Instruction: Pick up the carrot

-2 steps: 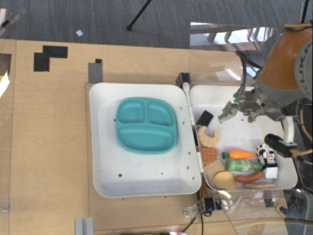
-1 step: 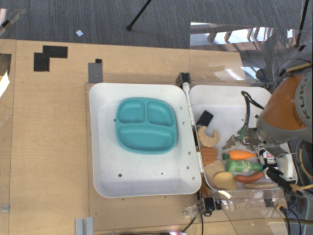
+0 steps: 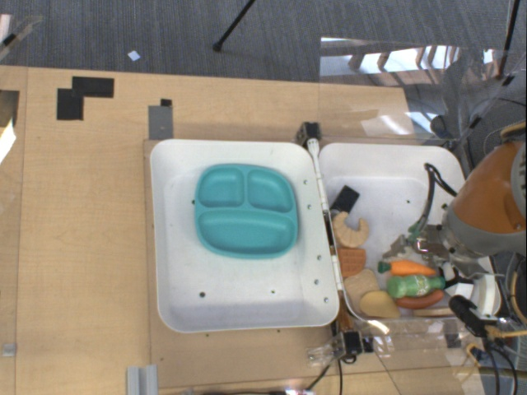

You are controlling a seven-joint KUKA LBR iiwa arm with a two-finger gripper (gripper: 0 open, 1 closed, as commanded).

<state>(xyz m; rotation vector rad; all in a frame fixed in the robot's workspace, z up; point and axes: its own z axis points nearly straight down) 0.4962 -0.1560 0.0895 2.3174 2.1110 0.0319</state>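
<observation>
1. reaching in from the right, my grey arm with its orange band (image 3: 494, 189) hung over the right-hand shallow white bin (image 3: 387, 171).
2. my two-finger gripper (image 3: 428, 245) sat low over the front half of that bin, its metal parts just above the pile of toy food.
3. i could not tell whether the gripper was released or clenched; the wrist hid too much.
4. the small orange carrot with a green top (image 3: 408, 267) lay in the right bin, just under the gripper and near its tip. i could not see it between anything that gripped it.
5. just in front of the carrot lay a green plastic bottle-shaped toy (image 3: 416, 285), and touching that, a reddish-brown sausage-shaped piece (image 3: 420, 301).
6. to the left of these sat a pale yellow rounded piece (image 3: 379, 304), a tan bread-like slice (image 3: 359, 283), an orange-brown block (image 3: 352, 260) and a beige curved biscuit-like piece (image 3: 352, 230).
7. a small black rectangular object (image 3: 343, 198) rested tilted near the bin's left wall, behind the beige piece.
8. the left-hand shallow white bin (image 3: 181, 295) held a teal plastic divided plate with three compartments (image 3: 245, 211), lying flat near its middle.
9. both bins stood side by side on the light wooden bench (image 3: 74, 262), touching along their shared edge.
</observation>
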